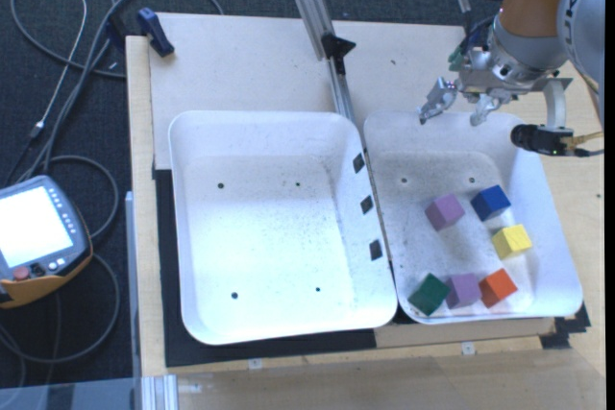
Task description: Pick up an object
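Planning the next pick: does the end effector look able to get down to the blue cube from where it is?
Probably yes. The end effector hangs open over the right bin's far end, and the blue cube lies uncovered, apart from the yellow cube and purple cube.

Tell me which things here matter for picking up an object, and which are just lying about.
For the job:
gripper, fingers open
right bin
purple block
blue block
yellow block
green block
second purple block
orange block

Lying about:
left bin
handheld pendant
floor cables
blue clamp
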Tool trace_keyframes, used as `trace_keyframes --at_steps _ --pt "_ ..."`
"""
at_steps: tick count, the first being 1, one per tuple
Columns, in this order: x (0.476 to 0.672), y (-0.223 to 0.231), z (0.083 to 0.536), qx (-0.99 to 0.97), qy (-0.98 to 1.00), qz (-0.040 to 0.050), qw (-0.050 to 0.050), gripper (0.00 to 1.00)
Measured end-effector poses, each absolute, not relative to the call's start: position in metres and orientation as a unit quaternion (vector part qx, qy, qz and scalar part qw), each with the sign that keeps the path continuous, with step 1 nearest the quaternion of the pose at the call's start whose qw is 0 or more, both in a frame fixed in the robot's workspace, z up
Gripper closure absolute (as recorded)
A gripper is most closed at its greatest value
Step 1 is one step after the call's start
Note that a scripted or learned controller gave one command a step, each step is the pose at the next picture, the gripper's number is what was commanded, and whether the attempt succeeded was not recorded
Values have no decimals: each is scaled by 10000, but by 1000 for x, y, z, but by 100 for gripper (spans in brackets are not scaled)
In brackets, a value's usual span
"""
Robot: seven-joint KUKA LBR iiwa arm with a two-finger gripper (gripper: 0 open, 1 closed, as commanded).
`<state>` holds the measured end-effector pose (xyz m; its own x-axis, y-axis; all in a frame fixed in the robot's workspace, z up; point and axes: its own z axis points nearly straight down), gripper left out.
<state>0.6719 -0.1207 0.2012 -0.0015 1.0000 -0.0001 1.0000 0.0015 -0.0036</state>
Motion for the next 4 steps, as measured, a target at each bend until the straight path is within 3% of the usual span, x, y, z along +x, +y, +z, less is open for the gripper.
trace_keyframes --at_steps 1,2,3,4 --pt "637 -97 95 -7071 -7071 28 49 0" --pt "577 -98 99 -7077 -7065 17 30 0" --pt "564 -120 143 -7076 -7066 -10 -23 0" --pt "525 -95 105 -7071 -7071 16 43 0"
